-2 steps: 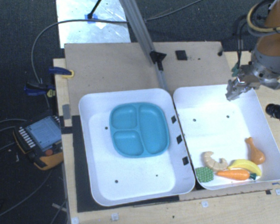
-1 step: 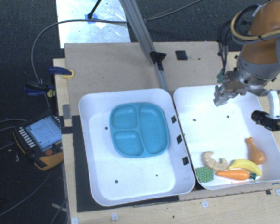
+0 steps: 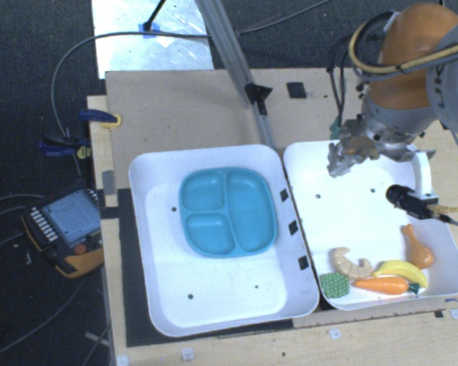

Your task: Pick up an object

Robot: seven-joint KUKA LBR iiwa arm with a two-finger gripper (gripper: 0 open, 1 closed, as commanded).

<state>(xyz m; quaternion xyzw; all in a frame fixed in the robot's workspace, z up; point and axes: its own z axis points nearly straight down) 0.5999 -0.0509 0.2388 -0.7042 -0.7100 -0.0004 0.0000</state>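
Toy food, my pick of things to lift, lies bunched along the near edge of the right bin (image 3: 326, 210): a green leafy piece (image 3: 335, 285) at the corner, a pale curled shrimp-like piece (image 3: 349, 263) beside it, an orange carrot (image 3: 382, 286) touching a yellow banana (image 3: 402, 269), and a brown drumstick (image 3: 417, 247) just beyond them toward the right wall.

No writing or label can be read anywhere (the handheld device (image 3: 67, 227) on the floor at left shows a lit screen, but its contents are a blur).

The tabletop (image 3: 176, 111) is bare brown board, set on dark carpet strewn with cables; a shiny sheet (image 3: 154, 30) lies at its far edge, and a grey pole (image 3: 230, 44) slants across it. The left bin (image 3: 163, 294) carries a blue divided plate (image 3: 228, 211) with three compartments.

My tool (image 3: 342, 161) hangs over the far part of the right bin, well apart from the food; its fingers blend into grey metal, so I cannot tell how wide they stand, and I see nothing between them. My arm's orange band (image 3: 422, 33) is cut off at the right.
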